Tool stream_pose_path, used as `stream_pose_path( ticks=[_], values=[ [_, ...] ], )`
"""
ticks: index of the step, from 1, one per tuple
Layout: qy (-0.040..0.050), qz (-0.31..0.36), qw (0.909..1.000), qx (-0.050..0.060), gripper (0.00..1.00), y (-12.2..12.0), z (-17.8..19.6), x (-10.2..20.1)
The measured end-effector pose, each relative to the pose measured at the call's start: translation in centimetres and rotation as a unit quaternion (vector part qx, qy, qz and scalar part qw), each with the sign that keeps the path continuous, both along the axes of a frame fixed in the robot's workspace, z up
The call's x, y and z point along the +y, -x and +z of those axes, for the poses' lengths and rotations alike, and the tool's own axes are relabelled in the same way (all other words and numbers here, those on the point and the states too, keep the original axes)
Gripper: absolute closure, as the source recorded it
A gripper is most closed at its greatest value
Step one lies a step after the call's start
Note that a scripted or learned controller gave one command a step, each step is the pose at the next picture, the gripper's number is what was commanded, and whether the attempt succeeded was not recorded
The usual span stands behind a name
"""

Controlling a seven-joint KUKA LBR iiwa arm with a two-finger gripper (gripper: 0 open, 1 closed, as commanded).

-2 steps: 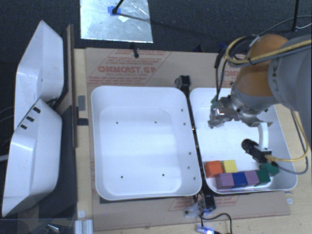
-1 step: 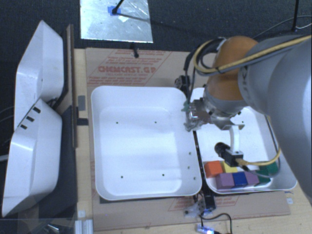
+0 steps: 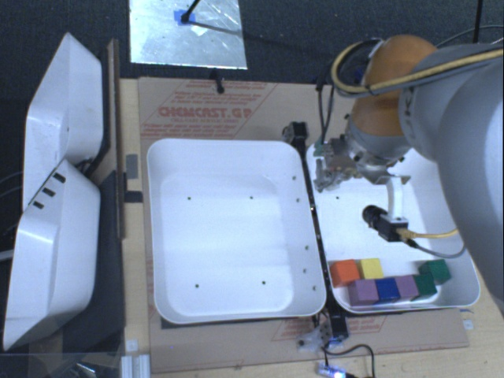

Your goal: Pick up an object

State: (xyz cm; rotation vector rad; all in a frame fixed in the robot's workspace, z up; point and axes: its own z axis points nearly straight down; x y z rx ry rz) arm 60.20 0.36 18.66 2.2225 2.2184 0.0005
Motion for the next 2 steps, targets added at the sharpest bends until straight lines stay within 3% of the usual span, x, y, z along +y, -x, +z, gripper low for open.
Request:
stream_pose_path(
  ticks=[1,2],
  values=[
    [-0.0012,0.004,1.0000,0.000,1.00,-2.30,-0.01,7.70],
    [-0.0004,0.001,1.0000,0.000,0.00,-2.30,0.00,7.31]
  ],
)
